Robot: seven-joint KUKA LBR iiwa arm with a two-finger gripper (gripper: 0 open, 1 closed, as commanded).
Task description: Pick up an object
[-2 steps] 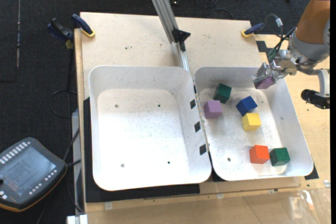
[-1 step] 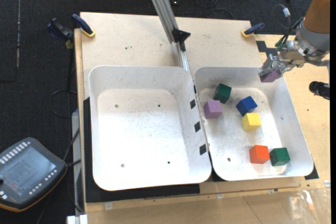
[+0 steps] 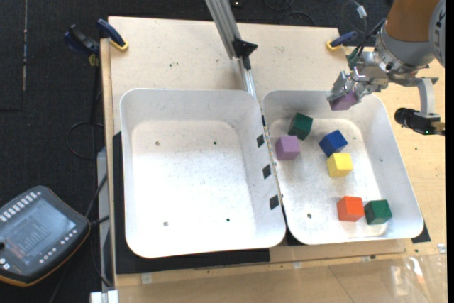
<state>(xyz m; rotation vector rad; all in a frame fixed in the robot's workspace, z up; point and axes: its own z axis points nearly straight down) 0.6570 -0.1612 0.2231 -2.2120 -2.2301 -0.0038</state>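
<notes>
Holding one small purple cube [image 3: 345,101] clamped in my jaws [image 3: 343,98], raised above the far edge of the right shallow white plastic bin [image 3: 397,152]. Bin contents: dark green cube [image 3: 301,125] near the far left corner; pale purple cube [image 3: 286,147] by the left wall; blue cube [image 3: 333,142] touching yellow cube [image 3: 340,164], centre; orange cube [image 3: 350,208] beside green cube [image 3: 378,211], near right corner. Left white bin [image 3: 142,152] adjoins on the worktop [image 3: 177,53].

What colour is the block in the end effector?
Purple block, between the end effector fingers; camera view.
</notes>
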